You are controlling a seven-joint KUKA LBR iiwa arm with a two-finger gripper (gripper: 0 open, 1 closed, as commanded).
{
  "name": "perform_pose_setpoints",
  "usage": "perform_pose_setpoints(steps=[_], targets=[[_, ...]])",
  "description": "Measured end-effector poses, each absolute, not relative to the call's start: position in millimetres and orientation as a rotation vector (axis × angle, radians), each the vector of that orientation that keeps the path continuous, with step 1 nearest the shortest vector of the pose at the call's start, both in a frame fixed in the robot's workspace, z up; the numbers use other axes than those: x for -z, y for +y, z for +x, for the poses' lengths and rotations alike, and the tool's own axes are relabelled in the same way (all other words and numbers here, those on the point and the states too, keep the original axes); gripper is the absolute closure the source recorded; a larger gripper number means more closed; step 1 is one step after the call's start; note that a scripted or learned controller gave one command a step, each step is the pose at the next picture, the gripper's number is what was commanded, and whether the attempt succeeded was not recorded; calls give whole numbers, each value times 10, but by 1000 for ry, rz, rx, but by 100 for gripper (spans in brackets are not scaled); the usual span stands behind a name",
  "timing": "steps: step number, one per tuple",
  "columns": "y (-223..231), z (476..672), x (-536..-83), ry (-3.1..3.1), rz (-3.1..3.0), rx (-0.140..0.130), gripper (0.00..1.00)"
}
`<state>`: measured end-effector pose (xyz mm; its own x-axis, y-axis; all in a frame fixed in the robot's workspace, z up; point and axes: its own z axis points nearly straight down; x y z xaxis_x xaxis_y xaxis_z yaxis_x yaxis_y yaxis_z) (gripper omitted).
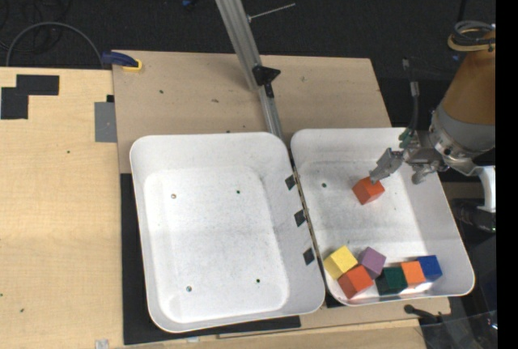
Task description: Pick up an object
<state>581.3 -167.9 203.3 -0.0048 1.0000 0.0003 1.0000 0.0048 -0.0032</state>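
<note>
My gripper (385,170) hangs low over the right bin (348,134), and the orange-red cube (368,191) sits just below and in front of my tip, touching it or very nearly so. From this slanted look down I cannot tell whether my jaws are apart, together or closed on the cube, so I do not count it as held.

The cube lies alone on the bin floor, well apart from the walls. That suits me, since nothing crowds me on either side of it. The other blocks are farther out from me, huddled in the bin's near corner: a yellow block (341,260), a purple block (372,259), a red block (354,281), a green block (392,280), an orange block (413,271) and a blue block (430,266).

To do this well, I judge I should centre over the cube, square my jaws to two flat faces rather than its corners, come down far enough to span its sides, close firmly, then lift straight up. An off-centre squeeze would likely flick it away.
</note>
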Motion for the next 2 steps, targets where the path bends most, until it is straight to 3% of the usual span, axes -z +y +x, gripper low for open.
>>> perform_pose_setpoints(steps=[2], targets=[[-1672, 5814, -2032, -2228, -2210, -4, 0]])
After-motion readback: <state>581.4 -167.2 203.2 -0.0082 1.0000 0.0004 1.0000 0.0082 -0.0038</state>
